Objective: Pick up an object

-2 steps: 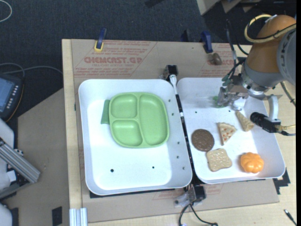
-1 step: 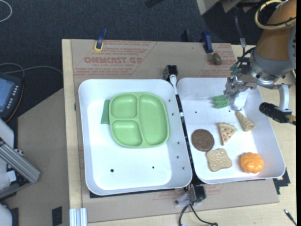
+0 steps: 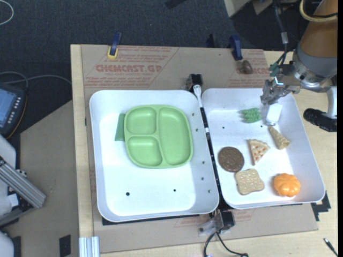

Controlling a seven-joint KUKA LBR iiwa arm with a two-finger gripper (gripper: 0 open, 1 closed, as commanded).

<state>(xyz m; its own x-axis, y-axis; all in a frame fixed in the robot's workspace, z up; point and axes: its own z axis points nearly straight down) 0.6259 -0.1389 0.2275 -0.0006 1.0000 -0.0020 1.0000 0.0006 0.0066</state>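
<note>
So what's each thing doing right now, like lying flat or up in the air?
Gripper: low over the right bin's back part, above the toys.
Green tray: lying flat in the left bin.
Green toy: on the right bin floor, beside the gripper.
Brown disc: flat.
Pizza slice: flat.
Cracker: flat.
Orange pepper: sitting by the front corner.
Tan piece: lying down.

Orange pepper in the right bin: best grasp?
Probably top-down across the pepper, fingers on its left and right flanks. It is rounded and squat and sits apart from the cracker, but close to the bin wall, so a side approach looks cramped.
</note>
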